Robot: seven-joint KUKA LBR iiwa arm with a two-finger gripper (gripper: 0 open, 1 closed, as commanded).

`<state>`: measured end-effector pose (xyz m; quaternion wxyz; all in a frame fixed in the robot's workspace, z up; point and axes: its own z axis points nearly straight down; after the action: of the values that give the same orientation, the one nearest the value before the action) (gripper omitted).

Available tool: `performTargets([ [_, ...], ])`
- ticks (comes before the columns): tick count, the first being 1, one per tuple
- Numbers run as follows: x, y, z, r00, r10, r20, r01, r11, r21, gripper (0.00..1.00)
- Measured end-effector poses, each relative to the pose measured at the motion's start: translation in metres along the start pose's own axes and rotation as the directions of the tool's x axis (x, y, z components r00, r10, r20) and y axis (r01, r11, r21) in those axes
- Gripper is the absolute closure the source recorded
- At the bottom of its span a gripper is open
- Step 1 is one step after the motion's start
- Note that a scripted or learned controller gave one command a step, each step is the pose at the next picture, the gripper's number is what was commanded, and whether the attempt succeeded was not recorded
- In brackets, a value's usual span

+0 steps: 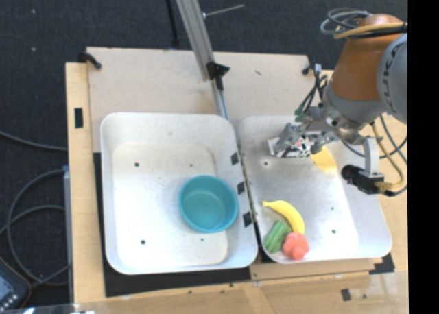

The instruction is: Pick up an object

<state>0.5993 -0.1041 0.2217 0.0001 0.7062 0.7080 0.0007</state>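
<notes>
The arm enters from the right of the view, its orange band directly above the wrist, and bends down over the right bin. The hand hangs over that bin's upper part, toward the top left corner, pointing leftward and down. Whether its fingers stand wide or narrow cannot be told; cabling and housing obscure them, and nothing is seen between them.

Right bin contents: a yellow object lies just beside the hand, on its lower right, partly covered by the wrist. A banana lies near the bin's lower left corner, well apart from the hand. A green vegetable lies just below the banana, touching or nearly touching it. A red fruit sits just right of the green vegetable, against the bin's bottom rim.

Left bin, adjoining the right bin: a blue bowl, upright, stands in its lower right part, near the shared wall.

Both bins rest on the tabletop.
</notes>
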Motion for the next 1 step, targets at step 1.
performTargets([
  [1, 0.0, 0.0, 0.0, 1.0, 0.001, 0.0, -0.001, 1.0, 0.0, 0.0],
])
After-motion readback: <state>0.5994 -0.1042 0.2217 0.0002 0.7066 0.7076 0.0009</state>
